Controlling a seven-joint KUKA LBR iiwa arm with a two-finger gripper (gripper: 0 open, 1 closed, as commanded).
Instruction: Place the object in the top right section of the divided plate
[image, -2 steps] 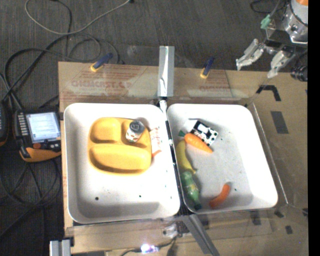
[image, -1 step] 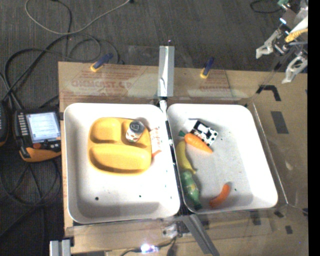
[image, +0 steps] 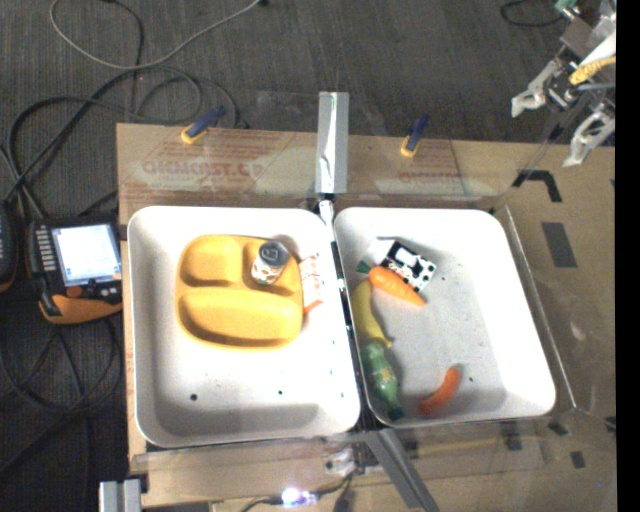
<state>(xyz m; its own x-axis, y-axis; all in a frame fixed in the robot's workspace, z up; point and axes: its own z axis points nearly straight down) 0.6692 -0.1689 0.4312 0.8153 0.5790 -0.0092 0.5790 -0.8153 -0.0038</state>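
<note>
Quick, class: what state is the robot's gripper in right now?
Gripper: open, holding nothing, raised off at the upper right, away from both bins.

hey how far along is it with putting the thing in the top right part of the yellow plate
Looks done: a small can sits in the top right section of the yellow divided plate in the left bin. In hand: nothing visible; the gripper is up at the far right, away from both bins. Left: seemingly nothing. The carrot, banana and other items lie in the right bin.
</note>
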